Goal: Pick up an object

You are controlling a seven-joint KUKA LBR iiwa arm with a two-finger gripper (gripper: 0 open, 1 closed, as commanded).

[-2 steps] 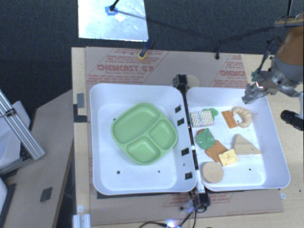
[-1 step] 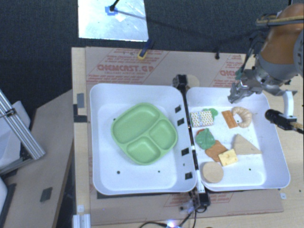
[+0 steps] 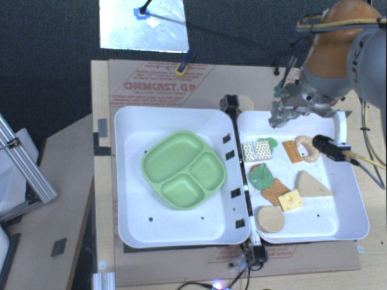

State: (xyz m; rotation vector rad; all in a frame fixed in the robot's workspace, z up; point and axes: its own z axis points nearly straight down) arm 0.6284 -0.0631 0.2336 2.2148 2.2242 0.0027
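Toy food pieces (image 3: 279,180) lie unpicked in the right bin (image 3: 351,213); the gripper (image 3: 279,119) hovers above, grip state unclear, needing descent.

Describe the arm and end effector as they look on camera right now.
The arm is grey, with a rounded orange band above the wrist. Thin yellow and dark cables loop around that band. The end effector is compact grey metal, with a small green patch on its side.
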